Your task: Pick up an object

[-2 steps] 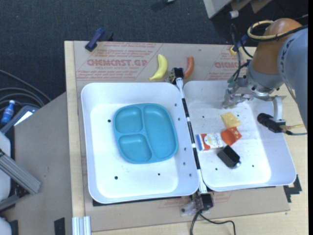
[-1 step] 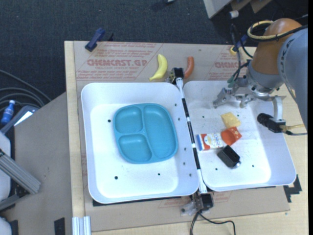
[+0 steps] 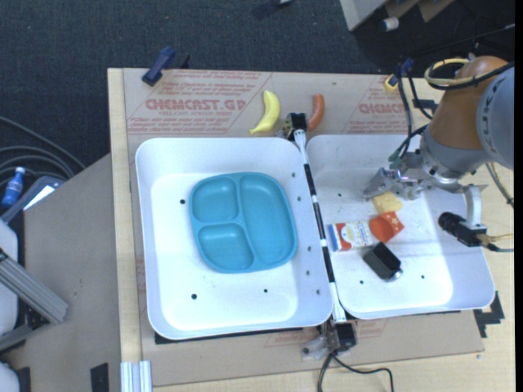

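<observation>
Yellow block (image 3: 387, 203) lies in the right bin (image 3: 458, 288), just beneath the jaws (image 3: 394, 183); their state can't be told

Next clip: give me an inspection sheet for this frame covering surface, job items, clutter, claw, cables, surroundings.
Surface: bench bears a left bin and a right bin side by side.
Job's things: right bin holds a yellow block, red piece, black block, small printed packet.
Clutter: blue divided plate in left bin; banana and orange sausage-like toy on the bench behind the bins.
Claw: claw low over the right bin, by the yellow block; finger state unclear.
Cables: yellow and black cables by the arm.
Surroundings: dark carpet.
</observation>
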Tool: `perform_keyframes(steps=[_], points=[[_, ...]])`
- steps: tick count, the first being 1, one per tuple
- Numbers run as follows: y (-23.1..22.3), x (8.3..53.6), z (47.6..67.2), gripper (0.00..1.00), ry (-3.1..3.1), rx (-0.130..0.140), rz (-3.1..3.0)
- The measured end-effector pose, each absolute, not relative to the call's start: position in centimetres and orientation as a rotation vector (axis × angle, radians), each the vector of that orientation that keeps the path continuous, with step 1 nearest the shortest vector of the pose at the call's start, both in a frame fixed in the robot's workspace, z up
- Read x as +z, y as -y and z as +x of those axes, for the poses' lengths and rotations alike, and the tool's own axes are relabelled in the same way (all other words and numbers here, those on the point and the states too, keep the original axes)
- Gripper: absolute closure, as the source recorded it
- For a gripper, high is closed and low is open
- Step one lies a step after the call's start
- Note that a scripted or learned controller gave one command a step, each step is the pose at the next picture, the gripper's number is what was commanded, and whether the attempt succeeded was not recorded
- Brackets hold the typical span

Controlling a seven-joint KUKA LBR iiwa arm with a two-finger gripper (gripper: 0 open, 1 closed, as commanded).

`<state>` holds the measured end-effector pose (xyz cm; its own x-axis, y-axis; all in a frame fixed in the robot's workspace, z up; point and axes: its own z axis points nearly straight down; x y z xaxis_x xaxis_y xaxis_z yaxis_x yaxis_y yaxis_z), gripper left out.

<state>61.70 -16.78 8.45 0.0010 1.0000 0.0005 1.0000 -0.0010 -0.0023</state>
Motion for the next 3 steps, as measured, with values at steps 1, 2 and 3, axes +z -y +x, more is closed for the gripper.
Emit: perform_keyframes(steps=[1, 2, 3], points=[[16.8, 9.5, 61.8, 1.0, 2.219, -0.001, -2.223], [13.3, 19.4, 61.2, 1.0, 2.224, -0.002, -2.221], [8.4, 25.7, 55.9, 1.0, 2.221, 0.001, -2.218]])
